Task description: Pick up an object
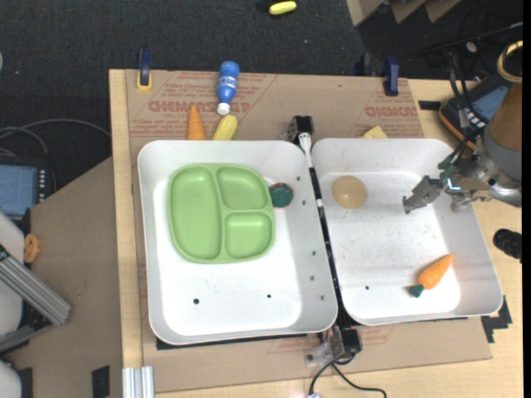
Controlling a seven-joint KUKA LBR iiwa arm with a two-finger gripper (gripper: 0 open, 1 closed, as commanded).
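Left bin (158, 247): one green divided plate (221, 212) in its upper half, with a small dark teal round object (282, 195) touching the plate's right edge, just left of the divider between the bins. Right bin (473, 247): one tan round ball (349, 191) near its upper left corner and one toy carrot (433, 274), orange with a green tip, near its lower right corner, well apart from the ball. Gripper (421, 196): above the right bin's upper right area, to the right of the ball and above the carrot, fingers spread apart and grasping nothing.
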